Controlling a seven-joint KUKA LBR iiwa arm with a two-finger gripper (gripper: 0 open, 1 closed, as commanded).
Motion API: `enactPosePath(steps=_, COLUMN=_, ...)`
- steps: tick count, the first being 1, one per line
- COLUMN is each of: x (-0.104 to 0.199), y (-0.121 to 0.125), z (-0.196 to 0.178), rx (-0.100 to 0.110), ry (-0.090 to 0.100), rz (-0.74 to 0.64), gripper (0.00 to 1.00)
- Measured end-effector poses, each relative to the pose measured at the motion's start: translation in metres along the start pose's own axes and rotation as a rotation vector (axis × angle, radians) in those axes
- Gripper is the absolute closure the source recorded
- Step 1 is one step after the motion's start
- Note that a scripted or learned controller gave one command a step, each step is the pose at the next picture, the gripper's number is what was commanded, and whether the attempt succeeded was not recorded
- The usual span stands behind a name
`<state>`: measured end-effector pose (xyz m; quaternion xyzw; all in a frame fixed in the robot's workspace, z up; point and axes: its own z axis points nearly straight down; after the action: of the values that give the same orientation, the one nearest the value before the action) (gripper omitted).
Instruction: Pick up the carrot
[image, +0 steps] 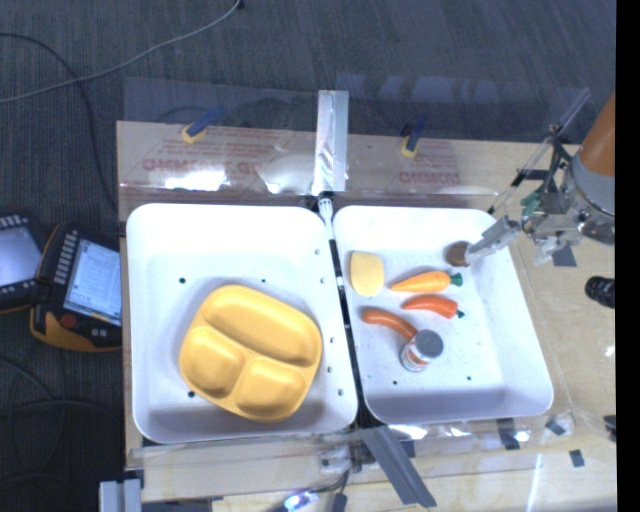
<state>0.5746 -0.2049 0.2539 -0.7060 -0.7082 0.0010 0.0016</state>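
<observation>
The carrot (424, 281), orange with a green stub at its right end, lies flat in the upper middle of the right bin (520, 340). My gripper (545, 228) hangs over that bin's upper right rim, up and to the right of the carrot and apart from it. A grey bar slants from the gripper down-left to a small brown lump (457, 253) just above the carrot's green end.
Around the carrot lie a yellow block (366, 272) to its left, a redder pepper-like piece (432, 306) just below, a brown sausage (388, 320) and a small can (422, 349). A yellow divided tray (250, 350) sits in the left bin (150, 250).
</observation>
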Motion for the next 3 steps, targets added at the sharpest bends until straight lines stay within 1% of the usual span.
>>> enactPosePath(steps=1, x=0.043, y=0.011, z=0.162, rx=-0.001, ry=0.0, rz=-0.205, gripper=0.0)
enactPosePath(steps=2, x=0.044, y=0.012, z=0.154, rx=-0.002, ry=0.003, rz=-0.205, gripper=1.0)
enactPosePath(steps=3, x=0.14, y=0.054, z=0.073, rx=0.001, ry=-0.002, rz=0.103, gripper=1.0)
